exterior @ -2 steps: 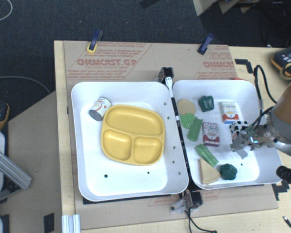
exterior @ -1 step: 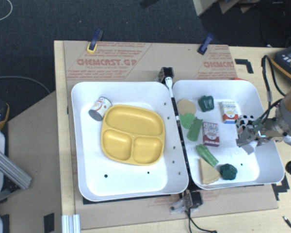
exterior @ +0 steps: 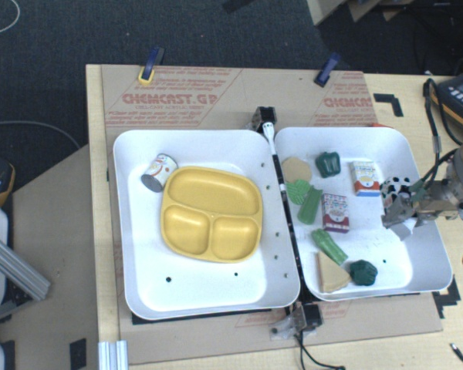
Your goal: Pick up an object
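Camera view, pincer [exterior: 395, 206] by right bin [exterior: 428, 272] right edge, finger state unclear, bare floor beside it

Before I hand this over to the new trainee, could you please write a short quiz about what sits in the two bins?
1. True or false: the yellow divided tray lies in the right bin.
2. Which lies beside the tray's upper-left corner? A) small can B) green pepper C) cheese wedge
3. Fill in: the hand is over the ____ bin.

Key: 1 false, it lies in the left bin; 2 A; 3 right.
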`<action>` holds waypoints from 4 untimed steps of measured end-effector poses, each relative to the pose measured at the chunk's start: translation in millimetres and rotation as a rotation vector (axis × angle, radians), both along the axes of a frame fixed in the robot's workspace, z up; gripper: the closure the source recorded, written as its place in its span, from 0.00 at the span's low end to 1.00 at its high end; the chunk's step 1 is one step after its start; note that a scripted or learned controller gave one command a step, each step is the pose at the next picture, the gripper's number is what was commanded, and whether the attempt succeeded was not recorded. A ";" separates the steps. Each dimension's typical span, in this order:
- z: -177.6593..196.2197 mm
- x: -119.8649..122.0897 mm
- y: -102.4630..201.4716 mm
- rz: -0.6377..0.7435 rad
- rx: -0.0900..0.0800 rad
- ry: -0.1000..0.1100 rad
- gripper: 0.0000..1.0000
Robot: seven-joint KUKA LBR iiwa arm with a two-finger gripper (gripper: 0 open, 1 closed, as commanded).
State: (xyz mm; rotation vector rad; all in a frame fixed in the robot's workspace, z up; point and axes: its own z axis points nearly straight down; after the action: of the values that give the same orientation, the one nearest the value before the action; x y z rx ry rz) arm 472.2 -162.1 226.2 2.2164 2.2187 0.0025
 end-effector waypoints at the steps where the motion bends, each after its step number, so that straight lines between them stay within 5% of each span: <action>1: -8.1 47.7 23.3 0.004 0.002 0.001 1.00; 4: 7.8 170.7 118.2 0.003 0.003 0.000 1.00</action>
State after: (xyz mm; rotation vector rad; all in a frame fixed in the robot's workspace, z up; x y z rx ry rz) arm 642.9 -43.8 233.9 2.2141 2.2233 0.0056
